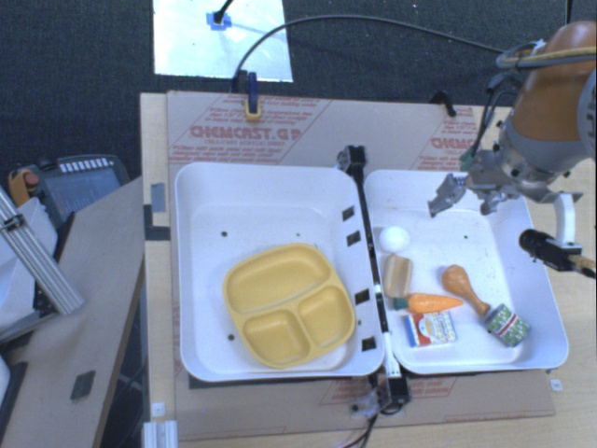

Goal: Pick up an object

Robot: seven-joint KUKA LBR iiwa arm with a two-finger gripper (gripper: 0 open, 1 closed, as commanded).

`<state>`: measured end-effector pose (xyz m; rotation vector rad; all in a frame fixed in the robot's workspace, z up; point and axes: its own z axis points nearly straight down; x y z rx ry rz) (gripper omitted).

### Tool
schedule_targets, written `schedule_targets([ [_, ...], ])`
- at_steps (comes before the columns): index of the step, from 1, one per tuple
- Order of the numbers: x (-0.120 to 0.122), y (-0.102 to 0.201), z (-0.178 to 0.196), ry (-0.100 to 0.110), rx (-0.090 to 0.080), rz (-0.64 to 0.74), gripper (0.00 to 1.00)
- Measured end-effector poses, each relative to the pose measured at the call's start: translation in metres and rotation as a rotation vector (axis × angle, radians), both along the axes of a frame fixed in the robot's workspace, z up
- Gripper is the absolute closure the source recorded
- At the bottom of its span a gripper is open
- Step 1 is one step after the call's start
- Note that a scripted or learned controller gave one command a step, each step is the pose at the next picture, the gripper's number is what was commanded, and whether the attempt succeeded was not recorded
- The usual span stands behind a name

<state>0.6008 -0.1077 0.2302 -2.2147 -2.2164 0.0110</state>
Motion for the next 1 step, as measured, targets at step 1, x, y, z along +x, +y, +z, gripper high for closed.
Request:
schedule_targets([
  [1,0.0024,0.0001,0.0071,-0.012,-0.001,0.002,0.0],
])
